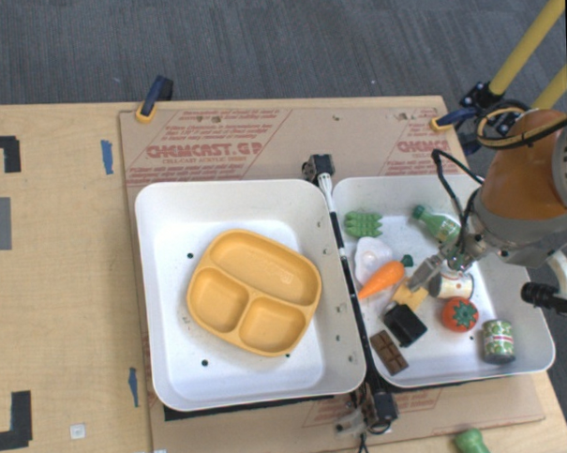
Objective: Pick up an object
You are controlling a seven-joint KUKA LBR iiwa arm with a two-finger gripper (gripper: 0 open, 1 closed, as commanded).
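While the grey arm (521,187) with its orange band is reached in over the right white shallow plastic bin (528,351), the two-finger gripper (436,272) is positioned low inside that bin; whether it is released or clenched cannot be told, and no object is seen held.

All positions below are referred to the gripper:
- An orange plastic toy carrot (381,278) is located just to the left.
- A small white cylindrical cup (454,285) lies just to the right.
- A red toy tomato with green stalk (459,314) is found below and right.
- A black rectangular block (405,323) lies below.
- A brown chocolate-bar piece (389,352) lies further below.
- A green toy bottle (436,224) is placed above.
- A green leafy toy (363,224) is found above and left.
- A yellow three-compartment plastic tray (254,293) rests in the left white bin (164,273), well to the left.
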